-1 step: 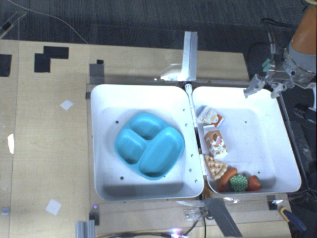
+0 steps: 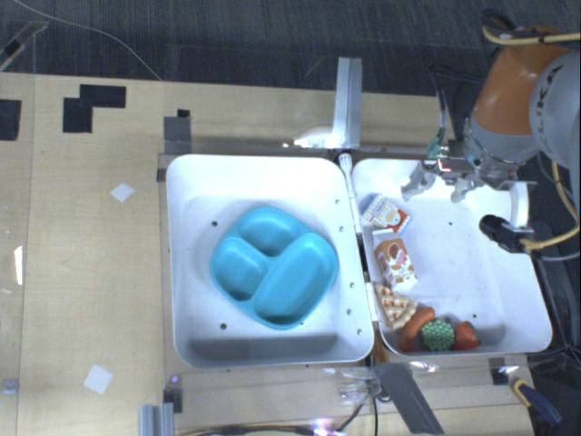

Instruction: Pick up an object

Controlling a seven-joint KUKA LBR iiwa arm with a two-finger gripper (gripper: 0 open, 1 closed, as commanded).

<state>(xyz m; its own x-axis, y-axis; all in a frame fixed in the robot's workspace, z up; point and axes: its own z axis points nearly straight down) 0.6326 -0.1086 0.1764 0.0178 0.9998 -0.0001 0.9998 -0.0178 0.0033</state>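
— Where is your pincer, and what has it got?

— My pincer (image 2: pixel 438 182) hangs over the far end of the right bin (image 2: pixel 508 289), near its back wall. Its two fingers (image 2: pixel 416 185) stand spread apart, with bare white floor showing between them. Nothing is between them; I hold nothing.

— What lies closest to it?

— A small snack packet (image 2: pixel 383 213) with a white and orange face, just off to my pincer's left and a little toward the near end of the bin, close by the wall shared with the left bin (image 2: pixel 182 243). That is the thing I judge easiest to take.

— And beyond that?

— Further along the same wall, nearer the camera, a carton (image 2: pixel 395 262) with a red and white print. Its long axis runs along the wall, pointing from the far end to the near end. Past it, in the near corner, a cluster: a waffle-like piece (image 2: pixel 393 305), a reddish sausage shape (image 2: pixel 415 325), a green knobbly ball (image 2: pixel 438 334) and a red bit (image 2: pixel 466 334), touching or nearly so.

— So the move?

— I reckon a short shift left and toward the near end, then down. The packet sits near the wall, so one finger may catch the wall.

— The blue divided dish (image 2: pixel 274 266)?

— Well apart, far left, across the wall.
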